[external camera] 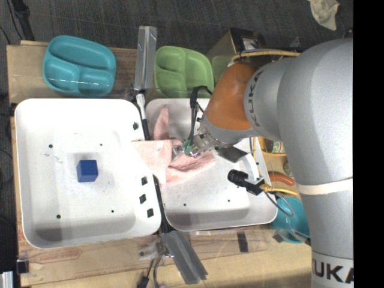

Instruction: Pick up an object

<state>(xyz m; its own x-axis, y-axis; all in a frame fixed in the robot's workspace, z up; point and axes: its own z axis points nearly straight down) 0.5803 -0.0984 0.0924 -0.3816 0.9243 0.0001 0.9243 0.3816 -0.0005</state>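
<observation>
The cloth [180,155], pink, lies in the right bin [210,212], crumpled, draped over that bin's left rim and touching the left bin [72,221]. Its long axis runs roughly left to right, with a narrower fold rising toward the bin's far wall. The claw [191,149] sits low on the cloth's middle; whether it is apart or clamped cannot be told. A blue cube [87,170] rests in the left bin, well apart from the cloth. Readable writing: "KUKA" on the arm [318,131], on its wrist and at lower right. Teal tray [79,65] and green tray [182,71] stand on the desk [288,263] behind the bins.
</observation>
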